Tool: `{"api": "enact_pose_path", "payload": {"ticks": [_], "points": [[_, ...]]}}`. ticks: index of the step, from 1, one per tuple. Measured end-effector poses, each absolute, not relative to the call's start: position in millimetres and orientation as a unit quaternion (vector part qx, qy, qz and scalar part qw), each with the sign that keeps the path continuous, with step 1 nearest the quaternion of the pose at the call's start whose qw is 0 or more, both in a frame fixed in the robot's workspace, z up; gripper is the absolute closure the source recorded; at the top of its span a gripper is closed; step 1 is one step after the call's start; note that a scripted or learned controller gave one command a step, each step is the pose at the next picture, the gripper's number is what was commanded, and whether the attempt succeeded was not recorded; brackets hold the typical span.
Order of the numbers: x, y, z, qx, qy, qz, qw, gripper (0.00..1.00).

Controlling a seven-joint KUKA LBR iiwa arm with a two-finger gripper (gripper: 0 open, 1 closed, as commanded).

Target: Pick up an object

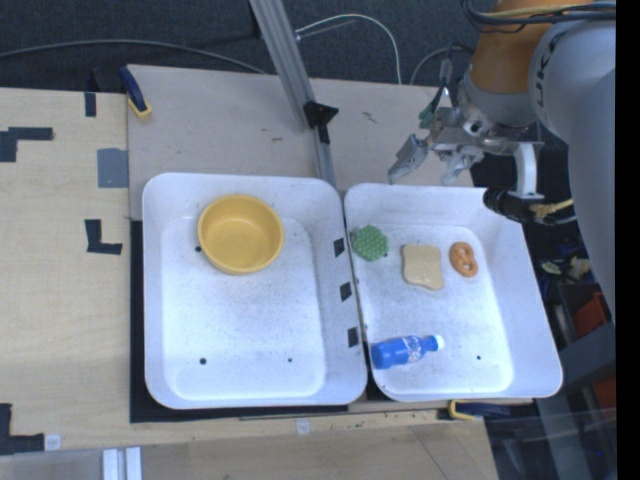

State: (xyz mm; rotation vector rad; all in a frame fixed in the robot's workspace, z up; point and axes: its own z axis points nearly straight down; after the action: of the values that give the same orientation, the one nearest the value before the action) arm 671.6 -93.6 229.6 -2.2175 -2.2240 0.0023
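The right bin holds a green round object, a tan slice of bread, an orange pretzel and a blue bottle lying on its side near the front. A yellow bowl sits in the left bin. My gripper hangs above the far rim of the right bin, beyond the bread and pretzel. Its fingers are spread apart with nothing between them.
A slanted metal pole stands behind the bins, its base near the seam between them. Cables run across the dark area at the back. The arm's grey body fills the upper right.
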Motion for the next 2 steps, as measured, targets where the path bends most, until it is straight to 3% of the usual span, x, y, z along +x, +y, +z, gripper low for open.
{"api": "enact_pose_path", "payload": {"ticks": [1,2], "points": [[671.5,-93.7,229.7,-0.706,-0.708,0.0010,0.000,0.00],[668.9,-90.4,164.7,-0.706,-0.708,0.0030,0.003,0.00]]}}
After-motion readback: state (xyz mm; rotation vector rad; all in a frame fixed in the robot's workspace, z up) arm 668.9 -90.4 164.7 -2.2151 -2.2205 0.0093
